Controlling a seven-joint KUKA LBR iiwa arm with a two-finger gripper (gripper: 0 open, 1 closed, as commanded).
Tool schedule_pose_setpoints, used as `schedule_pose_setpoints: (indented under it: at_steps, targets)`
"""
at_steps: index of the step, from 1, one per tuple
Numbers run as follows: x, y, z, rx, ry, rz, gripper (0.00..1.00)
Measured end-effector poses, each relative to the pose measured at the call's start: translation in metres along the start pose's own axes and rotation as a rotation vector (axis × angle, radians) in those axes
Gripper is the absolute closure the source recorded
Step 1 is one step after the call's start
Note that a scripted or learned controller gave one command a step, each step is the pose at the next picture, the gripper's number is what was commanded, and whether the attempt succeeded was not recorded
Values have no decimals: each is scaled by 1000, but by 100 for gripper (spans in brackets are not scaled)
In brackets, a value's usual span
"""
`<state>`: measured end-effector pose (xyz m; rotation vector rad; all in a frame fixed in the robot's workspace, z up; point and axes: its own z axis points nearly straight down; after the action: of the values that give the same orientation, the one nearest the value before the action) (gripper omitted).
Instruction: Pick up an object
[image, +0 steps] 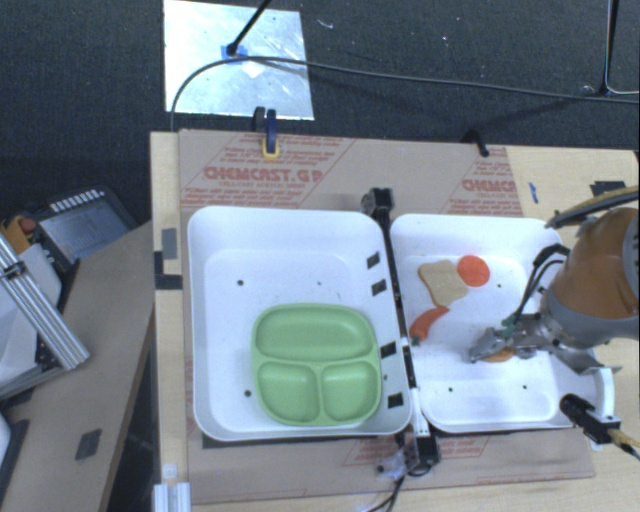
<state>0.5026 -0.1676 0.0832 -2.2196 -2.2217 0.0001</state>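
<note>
Two bins sit before you; in the right bin (470, 415), the gripper (492, 350) is down on a small tan object (500, 354). Finger state unclear; confirm before lifting.

Even, bright overhead light washes the two white bins (300, 240) almost to glare, their floors near featureless. The metal plate (238, 60) at the top throws mottled reflections. Shadows are soft and short, gathering under the arm (600, 290). The picture is slightly soft and grainy, the dark floor noisy
</note>
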Motion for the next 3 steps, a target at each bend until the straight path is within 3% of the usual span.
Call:
schedule_pose_setpoints:
  at_steps: [1,3]
  targets:
    - [0,1,-12,-4,-1,-1,100]
    - [9,20,-116,-9,-3,-4,100]
